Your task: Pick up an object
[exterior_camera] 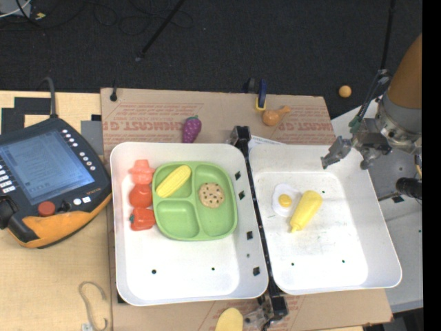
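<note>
The tool hangs open and empty above the right bin's far right corner. The yellow bottle lies well apart from it, near the bin's middle, its long axis slanted, narrow end toward the near left. A fried egg touches its left side.

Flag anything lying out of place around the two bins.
Several toys sit outside the white bins: a purple grape bunch and an orange pear-shaped piece on the cardboard behind them, a small orange ball farther back right, and a yellow rounded toy at the front edge.
</note>
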Robot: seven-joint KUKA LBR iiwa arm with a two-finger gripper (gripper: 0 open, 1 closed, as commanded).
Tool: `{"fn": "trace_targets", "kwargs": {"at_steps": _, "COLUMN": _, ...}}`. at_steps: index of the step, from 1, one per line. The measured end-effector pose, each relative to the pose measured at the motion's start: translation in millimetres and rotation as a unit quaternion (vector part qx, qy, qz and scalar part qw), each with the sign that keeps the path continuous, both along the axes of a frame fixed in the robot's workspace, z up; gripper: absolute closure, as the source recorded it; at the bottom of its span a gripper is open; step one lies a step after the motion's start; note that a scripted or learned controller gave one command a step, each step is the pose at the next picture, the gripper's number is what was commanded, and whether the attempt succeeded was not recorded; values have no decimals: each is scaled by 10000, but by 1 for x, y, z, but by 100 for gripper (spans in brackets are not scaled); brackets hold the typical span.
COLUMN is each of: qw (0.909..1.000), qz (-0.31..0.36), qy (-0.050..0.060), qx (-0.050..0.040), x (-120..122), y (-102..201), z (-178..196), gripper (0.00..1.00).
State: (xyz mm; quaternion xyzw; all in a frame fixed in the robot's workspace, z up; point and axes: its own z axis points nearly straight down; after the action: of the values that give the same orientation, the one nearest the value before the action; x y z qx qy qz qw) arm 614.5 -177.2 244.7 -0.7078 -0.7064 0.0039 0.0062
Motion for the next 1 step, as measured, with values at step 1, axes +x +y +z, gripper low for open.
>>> {"fn": "trace_targets", "kwargs": {"at_steps": 1, "qw": 10000, "qz": 9, "qy": -69, "qx": -14, "x": 2, "y": 0, "z": 8, "gripper": 0}}
